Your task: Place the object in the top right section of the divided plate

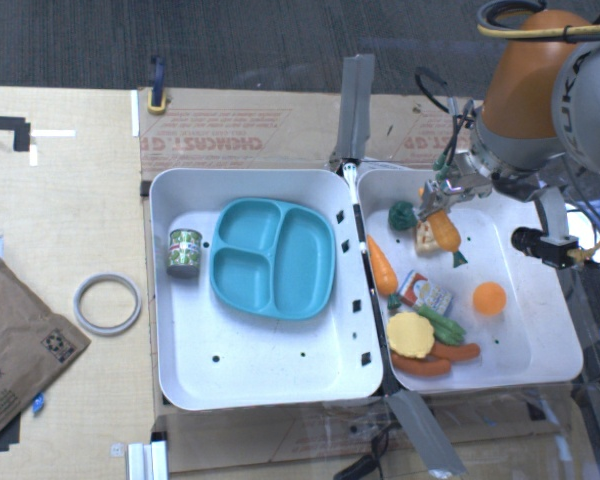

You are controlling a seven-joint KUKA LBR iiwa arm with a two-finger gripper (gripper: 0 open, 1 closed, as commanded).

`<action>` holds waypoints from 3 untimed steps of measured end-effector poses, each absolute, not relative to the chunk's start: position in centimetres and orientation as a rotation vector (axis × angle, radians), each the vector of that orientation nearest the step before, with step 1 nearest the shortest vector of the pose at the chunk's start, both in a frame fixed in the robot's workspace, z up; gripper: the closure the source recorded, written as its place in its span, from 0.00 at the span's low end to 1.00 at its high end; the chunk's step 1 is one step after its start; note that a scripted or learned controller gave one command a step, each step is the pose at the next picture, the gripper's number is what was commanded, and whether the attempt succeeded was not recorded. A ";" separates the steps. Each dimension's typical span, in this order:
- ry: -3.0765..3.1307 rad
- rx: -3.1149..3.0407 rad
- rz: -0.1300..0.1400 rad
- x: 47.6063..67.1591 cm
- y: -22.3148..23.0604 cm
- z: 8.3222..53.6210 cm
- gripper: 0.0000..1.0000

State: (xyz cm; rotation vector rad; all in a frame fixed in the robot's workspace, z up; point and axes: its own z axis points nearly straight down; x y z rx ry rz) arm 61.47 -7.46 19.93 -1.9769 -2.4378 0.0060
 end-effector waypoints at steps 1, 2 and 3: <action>-2.568 -1.806 0.006 64.4 -2.1 18.8 1.00; -2.774 -1.472 0.005 65.4 4.2 18.8 1.00; -2.801 -1.419 0.006 65.9 11.7 17.9 1.00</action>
